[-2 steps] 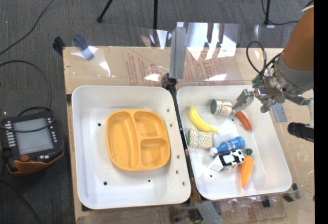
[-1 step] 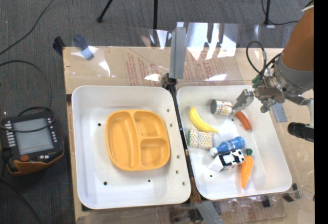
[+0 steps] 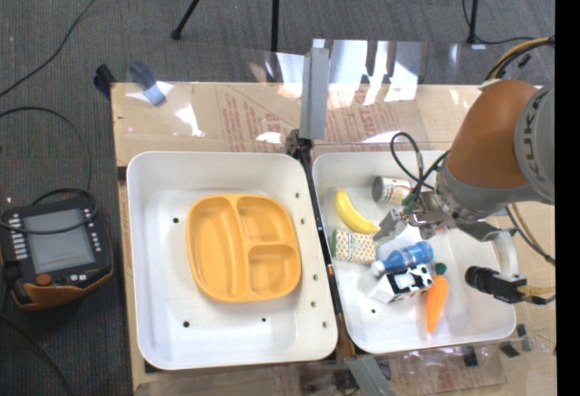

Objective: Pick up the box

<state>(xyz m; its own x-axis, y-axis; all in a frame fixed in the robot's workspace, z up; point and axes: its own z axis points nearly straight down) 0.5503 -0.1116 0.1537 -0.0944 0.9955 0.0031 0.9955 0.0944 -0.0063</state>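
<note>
Not much done yet as far as I can tell: the box (image 3: 353,246) sits flat in the right bin (image 3: 494,326), just below the banana (image 3: 355,213) and left of the blue bottle (image 3: 408,255). The end effector (image 3: 399,224) hovers just to its upper right, nothing visibly between its fingers. Whether it's open or closed I honestly can't tell, since the wrist and cables hide most of it.

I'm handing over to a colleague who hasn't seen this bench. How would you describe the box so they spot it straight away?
Look in the right-hand bin, at its left side beside the divider. The box lies just below the banana and left of the blue bottle. It is the small pale carton with a green speckled pattern; its neighbours are yellow, blue or orange.
</note>
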